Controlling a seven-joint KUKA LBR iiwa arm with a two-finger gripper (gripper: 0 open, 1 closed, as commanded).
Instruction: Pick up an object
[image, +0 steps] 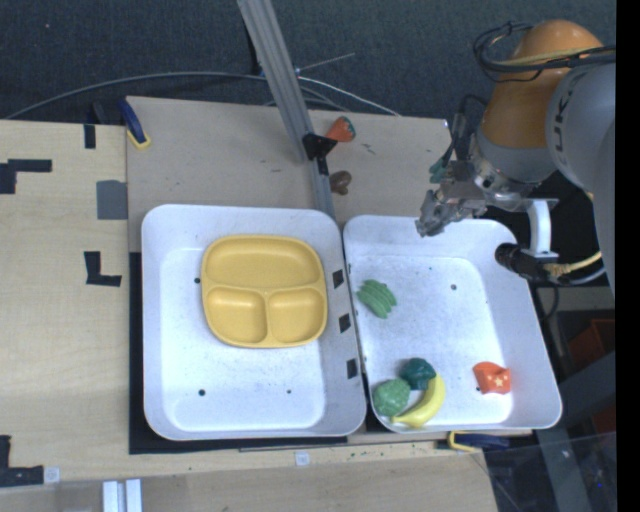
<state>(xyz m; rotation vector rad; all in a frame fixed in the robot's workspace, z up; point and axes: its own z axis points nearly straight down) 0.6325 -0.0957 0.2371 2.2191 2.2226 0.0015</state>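
White bins (160, 300), two, perhaps four toys (377, 298)

Landmark: right bin (520, 330) on the worktop (220, 160). Left bin (160, 330) touches its left side and holds a divided plate (265, 290) toward the back. In the right bin: leafy vegetable (377, 298) at left; broccoli (417, 373), lettuce (391, 397) and banana (428, 405) clustered at front; tomato (491, 378) at front right. Tool (432, 222) over its back rim.
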